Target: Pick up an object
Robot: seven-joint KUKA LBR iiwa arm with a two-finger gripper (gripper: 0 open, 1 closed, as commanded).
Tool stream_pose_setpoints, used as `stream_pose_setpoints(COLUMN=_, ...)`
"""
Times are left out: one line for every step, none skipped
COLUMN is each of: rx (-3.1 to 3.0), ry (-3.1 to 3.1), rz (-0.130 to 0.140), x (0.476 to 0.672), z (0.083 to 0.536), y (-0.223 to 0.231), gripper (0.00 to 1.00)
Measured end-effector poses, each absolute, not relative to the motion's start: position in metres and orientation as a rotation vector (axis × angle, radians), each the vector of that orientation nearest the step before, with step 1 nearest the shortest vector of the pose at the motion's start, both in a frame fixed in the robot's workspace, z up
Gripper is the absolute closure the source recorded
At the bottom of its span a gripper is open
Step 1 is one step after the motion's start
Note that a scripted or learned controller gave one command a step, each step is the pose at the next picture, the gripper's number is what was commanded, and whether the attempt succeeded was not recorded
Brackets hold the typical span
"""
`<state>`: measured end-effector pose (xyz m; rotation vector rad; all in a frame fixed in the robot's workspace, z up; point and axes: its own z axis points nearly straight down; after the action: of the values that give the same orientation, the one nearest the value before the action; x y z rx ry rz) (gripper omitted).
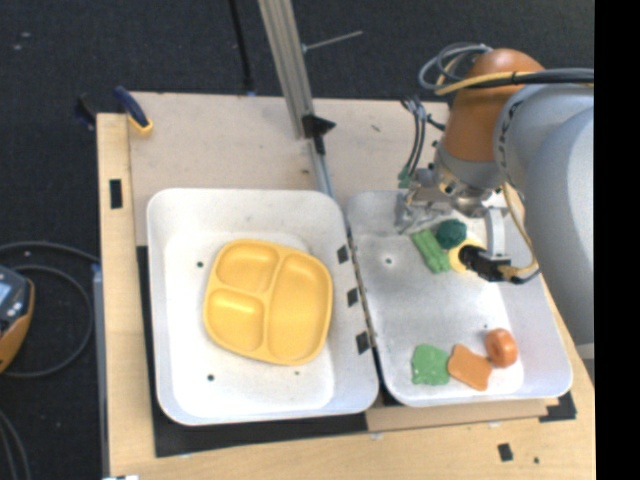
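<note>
Green toy (437, 244) and yellow piece (462, 258) lying at the far end of the right bin (420, 298), directly beneath the gripper (440, 211); whether the gripper grasps anything cannot be told. At the bin's near edge: green piece (430, 365), orange block (469, 366), orange ball (501, 346). Left bin (180, 368) holds a yellow divided plate (268, 301).

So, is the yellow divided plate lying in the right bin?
No, the yellow divided plate lies in the left bin, alone there.
</note>
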<state>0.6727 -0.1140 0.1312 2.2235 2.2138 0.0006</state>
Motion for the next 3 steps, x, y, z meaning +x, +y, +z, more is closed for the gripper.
stream_pose_setpoints(rx=2.218, ry=2.216, rz=0.005, x=0.674, z=0.184, y=-0.125, gripper=1.0)
stream_pose_setpoints(rx=2.215, ry=2.218, rz=0.006, x=0.675, z=0.24, y=-0.127, gripper=1.0)
stream_pose_setpoints(rx=2.214, ry=2.228, rz=0.003, x=0.67, z=0.251, y=-0.076, gripper=1.0)
